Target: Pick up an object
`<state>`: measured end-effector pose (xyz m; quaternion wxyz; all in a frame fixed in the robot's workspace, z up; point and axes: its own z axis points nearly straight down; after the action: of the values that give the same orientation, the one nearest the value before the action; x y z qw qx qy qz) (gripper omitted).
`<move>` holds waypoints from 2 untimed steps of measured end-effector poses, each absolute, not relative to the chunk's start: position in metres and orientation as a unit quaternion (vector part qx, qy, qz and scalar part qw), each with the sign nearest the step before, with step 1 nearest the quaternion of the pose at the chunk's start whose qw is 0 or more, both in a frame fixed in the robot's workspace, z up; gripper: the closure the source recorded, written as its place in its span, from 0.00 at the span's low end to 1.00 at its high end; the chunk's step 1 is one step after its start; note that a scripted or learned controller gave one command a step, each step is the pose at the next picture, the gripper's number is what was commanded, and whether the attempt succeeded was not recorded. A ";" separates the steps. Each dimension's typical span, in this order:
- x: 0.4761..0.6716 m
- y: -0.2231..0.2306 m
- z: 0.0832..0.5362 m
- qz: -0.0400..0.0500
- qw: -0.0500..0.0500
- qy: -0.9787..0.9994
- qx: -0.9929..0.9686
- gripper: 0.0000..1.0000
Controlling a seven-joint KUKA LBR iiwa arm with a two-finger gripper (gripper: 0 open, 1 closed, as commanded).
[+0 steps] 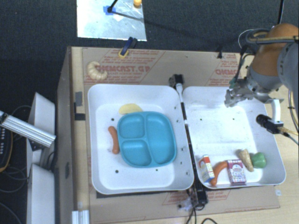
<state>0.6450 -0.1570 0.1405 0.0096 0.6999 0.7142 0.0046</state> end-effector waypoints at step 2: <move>0.647 -0.157 0.163 0.006 0.013 0.716 0.698 1.00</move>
<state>0.6471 -0.1572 0.1628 0.0128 0.6978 0.7161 0.0064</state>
